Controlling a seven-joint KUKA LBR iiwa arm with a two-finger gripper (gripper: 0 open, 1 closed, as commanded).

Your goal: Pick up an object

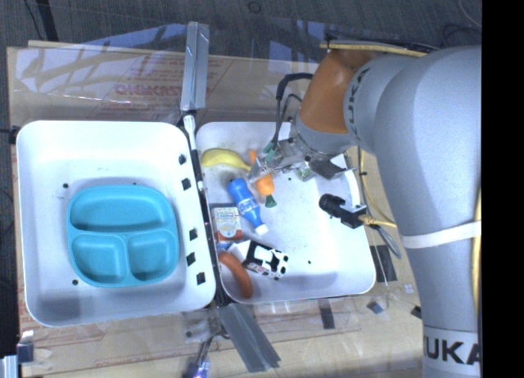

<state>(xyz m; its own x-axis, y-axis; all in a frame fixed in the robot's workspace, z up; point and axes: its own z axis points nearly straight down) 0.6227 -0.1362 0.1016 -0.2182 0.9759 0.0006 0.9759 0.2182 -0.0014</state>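
Camera view: grey arm lettered "UKA" lowers its gripper (274, 158), grip state unclear, over right white bin (348, 274); blue sectioned plastic tray (123, 233) fills left bin (37, 204).

We look down from one fixed camera above the desk (98, 74), tilted at a slant, taking in both white bins: the left bin (33, 204) and the right bin (344, 274). The arm (426, 139) enters from our right, close and large.

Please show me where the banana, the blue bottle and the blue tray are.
banana (223, 158), camera view, middle of its yellow body
blue bottle (245, 200), camera view, its blue body
blue tray (123, 233), camera view, central divider
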